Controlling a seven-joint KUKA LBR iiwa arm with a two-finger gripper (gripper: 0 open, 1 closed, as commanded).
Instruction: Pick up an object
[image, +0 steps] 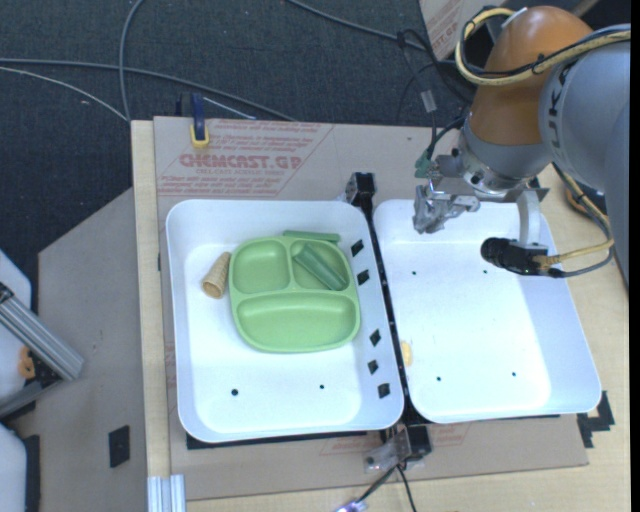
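2 white bins lie side by side on your bench: the right bin (480, 340) under the arm, and the left bin (200, 380) holding everything worth picking. Your arm (540, 90) reaches in from the right, and its gripper (437, 215) hangs over the far left corner of the right bin, near the divider between the bins. From this slant you cannot tell how the claw stands, and nothing shows between its tips, so treat it as carrying nothing.

Largest of the candidates is the green plate (295, 295), a sectioned tray lying flat in the middle of the left bin. It looks wide and low, so it would probably be a poor grasp; if you do go for it, take the rim.

Next down is the dark green piece (322, 265) resting in the plate's far right compartment. It seems long and narrow, so close across its short side, not along it.

Smallest is the tan cone (215, 275), lying on the bin floor just beside the plate's left edge. It is probably your cleanest pick. Move across the divider first, come down straight, and keep clear of the plate rim.
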